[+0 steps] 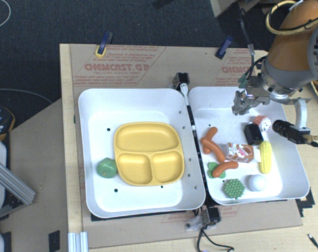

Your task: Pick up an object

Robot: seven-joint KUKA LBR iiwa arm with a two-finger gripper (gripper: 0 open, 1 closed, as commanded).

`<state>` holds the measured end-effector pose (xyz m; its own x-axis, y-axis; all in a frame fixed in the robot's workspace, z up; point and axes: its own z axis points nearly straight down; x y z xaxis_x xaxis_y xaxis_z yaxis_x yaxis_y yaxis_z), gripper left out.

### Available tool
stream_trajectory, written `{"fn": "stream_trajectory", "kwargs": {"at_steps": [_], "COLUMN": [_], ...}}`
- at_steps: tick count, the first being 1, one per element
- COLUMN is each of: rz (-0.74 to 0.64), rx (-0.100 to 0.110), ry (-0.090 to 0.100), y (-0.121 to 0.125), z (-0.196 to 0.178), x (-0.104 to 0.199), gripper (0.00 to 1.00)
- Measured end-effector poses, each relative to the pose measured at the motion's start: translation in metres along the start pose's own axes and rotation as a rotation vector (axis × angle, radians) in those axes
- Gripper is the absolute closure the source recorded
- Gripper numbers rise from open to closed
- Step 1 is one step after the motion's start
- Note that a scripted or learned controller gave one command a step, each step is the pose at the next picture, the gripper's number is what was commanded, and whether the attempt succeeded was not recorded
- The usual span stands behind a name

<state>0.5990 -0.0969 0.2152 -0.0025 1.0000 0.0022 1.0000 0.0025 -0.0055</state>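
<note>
Tabletop (148,56) covered in brown sheet printed with red lettering, clamped at the far edge by a yellow-tipped clamp (102,45) and a blue clamp (223,48). Bearing two shallow white bins side by side, left bin (95,156) and right bin (211,101), edges touching along a black divider strip (193,135).

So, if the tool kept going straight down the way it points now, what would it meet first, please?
Probably the bare floor of the right bin: the tool hangs over its far part, apart from the toys nearer the camera, though depth is hard to judge.
</note>
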Motion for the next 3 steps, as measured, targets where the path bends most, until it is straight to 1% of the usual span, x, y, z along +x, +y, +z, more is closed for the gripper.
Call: {"fn": "stream_trajectory", "kwargs": {"at_steps": [1, 2, 3], "rz": [-0.001, 0.0, 0.003], "rx": [-0.001, -0.003, -0.002], "ry": [0.001, 0.0, -0.001], "y": [-0.039, -0.042, -0.052], "z": [-0.017, -0.019, -0.013], "x": [0.035, 0.048, 0.047], "gripper": [1.0, 1.0, 1.0]}}
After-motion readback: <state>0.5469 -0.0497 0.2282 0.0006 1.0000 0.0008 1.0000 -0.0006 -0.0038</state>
